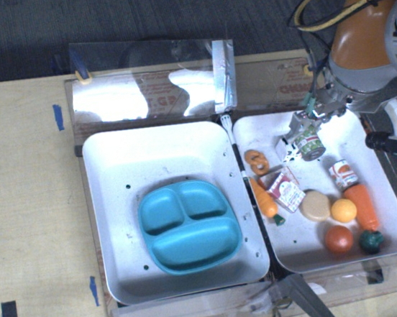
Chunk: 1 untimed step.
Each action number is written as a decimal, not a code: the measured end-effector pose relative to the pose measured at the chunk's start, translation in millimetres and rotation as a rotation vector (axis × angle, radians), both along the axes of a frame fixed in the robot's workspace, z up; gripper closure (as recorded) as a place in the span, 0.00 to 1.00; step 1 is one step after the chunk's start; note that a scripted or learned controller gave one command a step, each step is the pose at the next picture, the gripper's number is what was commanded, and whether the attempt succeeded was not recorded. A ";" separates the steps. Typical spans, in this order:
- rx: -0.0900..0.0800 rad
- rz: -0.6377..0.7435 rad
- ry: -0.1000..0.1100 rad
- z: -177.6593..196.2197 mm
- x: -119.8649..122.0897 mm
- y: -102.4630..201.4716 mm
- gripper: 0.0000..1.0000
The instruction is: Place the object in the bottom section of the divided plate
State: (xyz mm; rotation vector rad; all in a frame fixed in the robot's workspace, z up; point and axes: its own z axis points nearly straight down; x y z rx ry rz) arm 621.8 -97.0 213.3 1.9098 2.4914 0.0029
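Near-edge bench rail aside, the two white bins dominate: left bin point(110, 202) carrying the teal divided plate point(188, 224), right bin point(392, 226) carrying the loose items. On the plate, two small compartments lie on the far side and one wide bottom section point(194, 245) lies on the near side, its long axis running left to right. The arm point(367, 37) enters from the far right, and its gripper point(310, 132) hangs over the far part of the right bin, directly above a small green-lidded can point(311, 146); whether the can sits between the fingers cannot be told, nor the fingers' spacing. The can appears tilted, lid end toward the near right. From the gripper, the bottom section lies well to the left and nearer the viewer, so the coming move is judged a leftward, nearward carry across the bins' shared wall. Other contents: large carrot point(364, 205), small carrot point(265, 200), red packet point(288, 192), tomato point(338, 239), orange ball point(343, 210), pretzel point(256, 159).
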 end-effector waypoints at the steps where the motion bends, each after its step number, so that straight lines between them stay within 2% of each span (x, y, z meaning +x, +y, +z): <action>1: -0.002 0.070 0.003 -48.2 37.4 -26.0 1.00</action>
